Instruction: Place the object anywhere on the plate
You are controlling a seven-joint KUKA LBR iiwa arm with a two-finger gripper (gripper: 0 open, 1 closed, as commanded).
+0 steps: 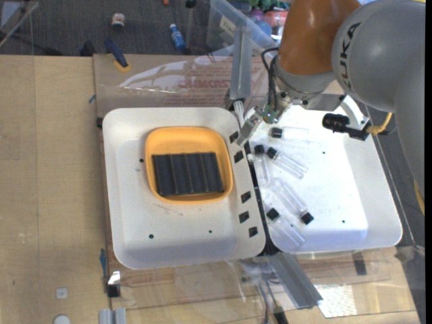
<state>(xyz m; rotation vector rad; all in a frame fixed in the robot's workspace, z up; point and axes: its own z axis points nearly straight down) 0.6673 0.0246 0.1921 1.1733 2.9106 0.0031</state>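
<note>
Plate (154,142) sits in the left bin (121,241). It is orange, and a dark ridged block (187,173) already lies flat in the middle of it. That looks like the thing the task is about, so the job seems done or close to done. The block lies inside the raised rim, which should keep it from sliding off.

The right bin (364,201) has a few clear tubes (287,160) with small black caps in it. They lie flat and point different ways, well apart from the plate.

The big grey arm (378,46) comes in from the right. Its orange band (310,25) hangs over the top edge of the right bin. The pincer (251,122) is low, near the wall where the two bins meet, at the far end. It is small and partly hidden by the arm, so I cannot tell how wide it is or if it has anything in it. It is beside the plate, not over it.

The bins rest on a tan tabletop (47,181). Behind them a clear box (250,5) full of bright toys stands on the floor.
</note>
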